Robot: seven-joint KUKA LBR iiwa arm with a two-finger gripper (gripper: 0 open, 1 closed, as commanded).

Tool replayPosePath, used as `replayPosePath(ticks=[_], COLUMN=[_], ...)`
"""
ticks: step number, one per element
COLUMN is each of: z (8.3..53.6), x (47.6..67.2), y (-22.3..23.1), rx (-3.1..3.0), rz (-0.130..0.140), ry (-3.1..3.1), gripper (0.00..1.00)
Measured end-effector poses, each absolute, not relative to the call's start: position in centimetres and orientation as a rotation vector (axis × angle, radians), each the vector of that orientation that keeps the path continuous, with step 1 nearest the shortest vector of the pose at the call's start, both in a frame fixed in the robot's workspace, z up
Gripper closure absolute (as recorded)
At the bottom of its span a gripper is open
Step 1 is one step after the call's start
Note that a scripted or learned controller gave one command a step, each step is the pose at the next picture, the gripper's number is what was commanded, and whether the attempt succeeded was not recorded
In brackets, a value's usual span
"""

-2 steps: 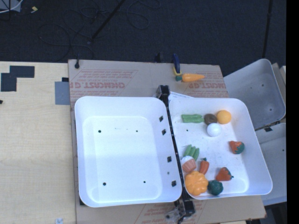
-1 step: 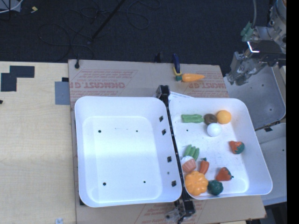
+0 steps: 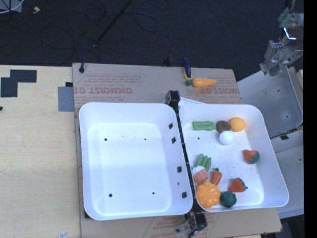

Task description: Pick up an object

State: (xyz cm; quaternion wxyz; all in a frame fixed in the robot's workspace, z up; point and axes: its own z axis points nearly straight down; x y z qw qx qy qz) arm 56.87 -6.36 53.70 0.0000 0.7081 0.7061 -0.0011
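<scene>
Claw (image 3: 280, 58), finger state impossible to tell, parked high off the bins; candidate: round white ball (image 3: 226, 138) in the right-hand shallow white bin (image 3: 270, 133), well below-left of it, best approached vertically, avoiding the adjacent orange sphere (image 3: 237, 124).

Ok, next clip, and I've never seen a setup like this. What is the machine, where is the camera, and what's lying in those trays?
One fixed camera looks down at a slant on a bench with two shallow white bins side by side. The metal part at the upper right is the robot arm's claw, parked off the bins with nothing visibly in it. The left bin has only small dark dots on its floor. The right bin holds small toy foods: an orange ball, a white ball, a green piece, a yellow-orange pumpkin shape and several others. A toy carrot lies on the cardboard behind the bins.
</scene>
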Motion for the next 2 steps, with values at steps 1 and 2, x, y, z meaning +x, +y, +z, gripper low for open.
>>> replayPosePath(ticks=[1, 2], z=[53.6, 53.7], x=[47.3, 47.6], y=[-2.5, -10.3], rx=[2.223, 2.226], rz=[-0.009, -0.004], ry=[2.228, 2.217], gripper=[1.0, 1.0])
